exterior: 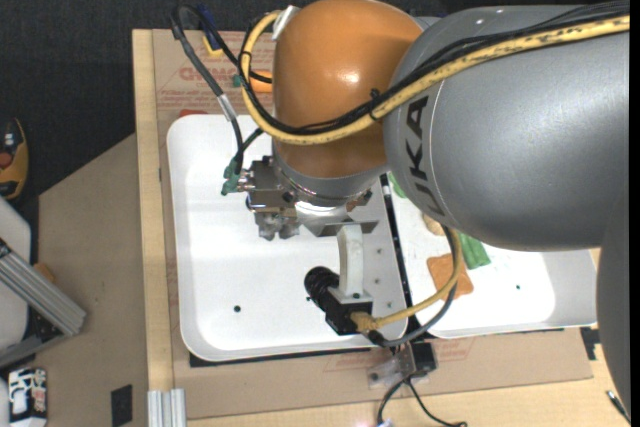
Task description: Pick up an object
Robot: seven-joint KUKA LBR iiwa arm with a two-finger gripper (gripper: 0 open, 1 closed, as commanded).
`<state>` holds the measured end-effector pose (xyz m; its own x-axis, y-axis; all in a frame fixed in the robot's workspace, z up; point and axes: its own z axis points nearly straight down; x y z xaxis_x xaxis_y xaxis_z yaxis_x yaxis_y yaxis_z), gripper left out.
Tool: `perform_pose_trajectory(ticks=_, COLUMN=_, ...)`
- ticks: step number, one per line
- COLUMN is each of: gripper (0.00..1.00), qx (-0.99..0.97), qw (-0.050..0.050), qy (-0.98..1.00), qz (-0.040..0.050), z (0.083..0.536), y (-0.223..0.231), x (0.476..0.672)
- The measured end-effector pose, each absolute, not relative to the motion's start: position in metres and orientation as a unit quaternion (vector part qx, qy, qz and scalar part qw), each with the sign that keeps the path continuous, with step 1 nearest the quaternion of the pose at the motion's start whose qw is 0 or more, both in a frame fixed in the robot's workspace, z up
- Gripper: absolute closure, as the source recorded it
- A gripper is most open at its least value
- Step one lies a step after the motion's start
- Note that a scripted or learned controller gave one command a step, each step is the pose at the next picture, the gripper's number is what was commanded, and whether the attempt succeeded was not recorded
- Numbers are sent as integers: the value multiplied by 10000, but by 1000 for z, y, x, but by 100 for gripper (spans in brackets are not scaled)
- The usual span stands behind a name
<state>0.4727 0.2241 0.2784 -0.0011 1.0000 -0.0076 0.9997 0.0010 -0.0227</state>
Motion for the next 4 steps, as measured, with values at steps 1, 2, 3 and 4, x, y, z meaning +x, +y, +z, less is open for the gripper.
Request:
perform_pose_trajectory(ticks=1, gripper=100, qx=-7076, qw=-14, qy=-7066, qz=-36, z=348, y=212, x=480)
perform_pose_trajectory(ticks=2, gripper=100, qx=-7065, qw=-23, qy=-7077, qz=-64, z=456, y=212, x=480)
perform_pose_trajectory(ticks=3, gripper=100, qx=-7063, qw=-20, qy=-7078, qz=-57, z=541, y=218, x=480)
perform_pose_trajectory(ticks=4, gripper=0, qx=-7066, qw=0, qy=-7076, qz=-1, z=535, y=218, x=479)
